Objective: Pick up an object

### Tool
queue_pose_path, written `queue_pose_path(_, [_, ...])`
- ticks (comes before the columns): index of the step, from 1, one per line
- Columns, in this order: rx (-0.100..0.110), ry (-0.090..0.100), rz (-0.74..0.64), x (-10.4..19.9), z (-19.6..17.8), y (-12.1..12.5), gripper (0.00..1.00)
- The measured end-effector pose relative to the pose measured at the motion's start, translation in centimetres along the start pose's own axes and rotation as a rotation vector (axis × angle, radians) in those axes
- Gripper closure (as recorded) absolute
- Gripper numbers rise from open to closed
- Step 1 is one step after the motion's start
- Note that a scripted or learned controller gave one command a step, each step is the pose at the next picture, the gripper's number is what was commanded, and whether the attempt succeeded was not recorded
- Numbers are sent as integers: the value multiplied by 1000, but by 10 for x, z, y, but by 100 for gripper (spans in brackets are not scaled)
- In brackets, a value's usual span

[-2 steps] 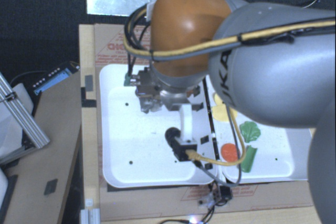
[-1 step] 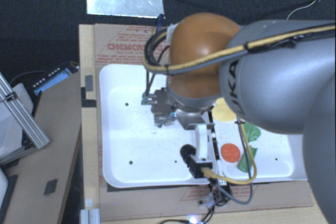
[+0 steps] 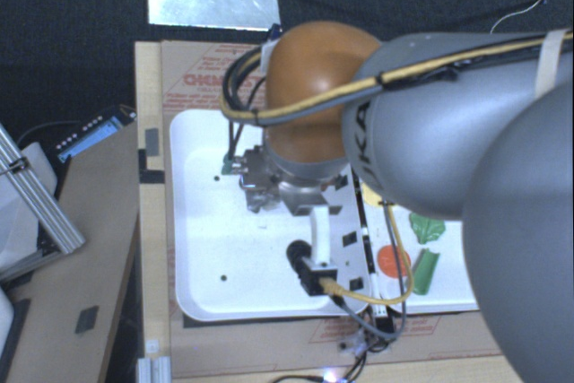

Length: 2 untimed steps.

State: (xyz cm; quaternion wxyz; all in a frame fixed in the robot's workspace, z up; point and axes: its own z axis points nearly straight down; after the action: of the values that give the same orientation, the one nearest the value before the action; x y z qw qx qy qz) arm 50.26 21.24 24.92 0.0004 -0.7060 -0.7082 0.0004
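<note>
A: Where are the objects?
B: A green block [image 3: 423, 272], orange ball [image 3: 392, 260] and green leafy piece [image 3: 427, 229] lie lower right, in the right bin [image 3: 448, 299].
A: The gripper [image 3: 260, 188]?
B: Centre frame, over the left bin [image 3: 202, 193]; jaw state unclear.

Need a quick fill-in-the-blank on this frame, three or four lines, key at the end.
1. The arm wears a band of ____ colour above the wrist.
2. The two bins are ____ in colour.
3. The gripper hangs over the ____ bin in the camera view.
4. Beside the orange round object in the right bin lie two ____ objects.

Missing words: orange; white; left; green
</note>
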Motion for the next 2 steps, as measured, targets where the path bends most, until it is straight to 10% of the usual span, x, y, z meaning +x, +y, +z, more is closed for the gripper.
queue_pose_path(2, [1, 0, 1, 22, 10, -16, 100])
